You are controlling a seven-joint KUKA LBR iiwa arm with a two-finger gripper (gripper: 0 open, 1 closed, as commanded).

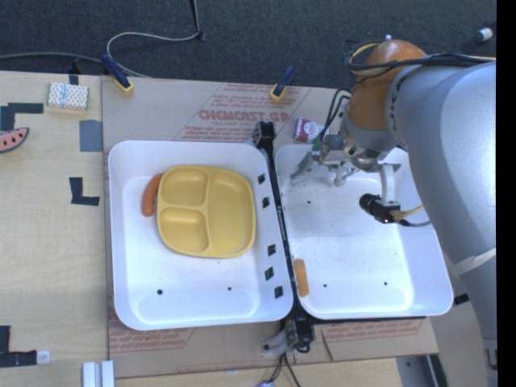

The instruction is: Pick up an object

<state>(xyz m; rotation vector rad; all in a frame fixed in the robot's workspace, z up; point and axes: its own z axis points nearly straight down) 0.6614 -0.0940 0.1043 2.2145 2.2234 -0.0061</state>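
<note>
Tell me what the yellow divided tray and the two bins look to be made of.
Yellow tray: likely molded plastic, matte, with soft rounded compartment edges. Left bin and right bin: apparently thin formed white plastic, smooth and slightly glossy, with rounded rims.

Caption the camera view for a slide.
Grey KUKA arm's two-finger gripper over the right white bin; yellow compartment tray and orange sausage-shaped toy in the left white bin.

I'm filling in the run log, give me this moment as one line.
claw: over right bin, top left | holding: nothing seen | left bin: yellow tray, orange item beside it | right bin: small orange item
</note>
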